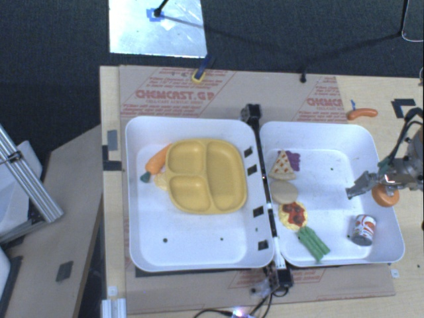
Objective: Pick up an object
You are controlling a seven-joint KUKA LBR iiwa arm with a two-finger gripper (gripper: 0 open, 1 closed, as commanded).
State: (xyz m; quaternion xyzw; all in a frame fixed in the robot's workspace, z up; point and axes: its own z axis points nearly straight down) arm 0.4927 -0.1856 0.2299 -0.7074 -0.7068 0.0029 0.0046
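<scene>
White right bin holds a small red-labelled can

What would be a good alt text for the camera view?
A robot hand hovers at the right bin's right side, near a small can. The left bin holds a yellow divided plate beside a toy carrot.

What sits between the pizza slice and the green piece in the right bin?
In the camera view, a beige round piece and a red-and-yellow toy lie between the pizza slice and the green piece.

Dark carpet floor, with perhaps a metal sheet on it.
</scene>
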